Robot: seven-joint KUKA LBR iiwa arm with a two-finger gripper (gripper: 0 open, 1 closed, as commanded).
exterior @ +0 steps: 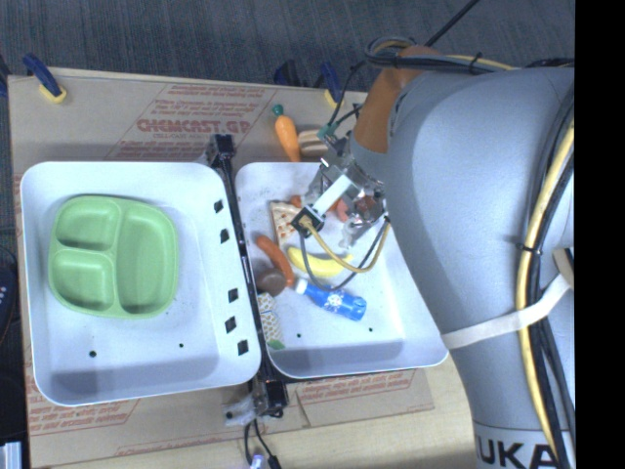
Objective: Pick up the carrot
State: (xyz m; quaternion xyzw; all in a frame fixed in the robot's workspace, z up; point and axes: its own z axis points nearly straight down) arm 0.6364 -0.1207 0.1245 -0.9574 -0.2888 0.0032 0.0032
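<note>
Arm fills the right side of the frame, orange band at upper centre. It reaches down-left over the right bin.

Bench is topped with printed cardboard, with both bins side by side on it. Left bin holds one green divided plate, left of centre.

Gripper sits over the upper middle of the right bin, above the clutter. Can't tell if it's open or closed, or if it has anything; cables and bracket are in the way.

Right bin contents, all in its left half:
- banana, mid-bin, just below the gripper
- blue bottle, touching the banana's lower edge
- orange-red sausage, near the divider
- cracker, just above the sausage
- brown lump, just below the sausage

Carrot is outside the bins, on the cardboard just above the right bin's upper rim. Green top points up-left. It's well apart from the gripper.
</note>
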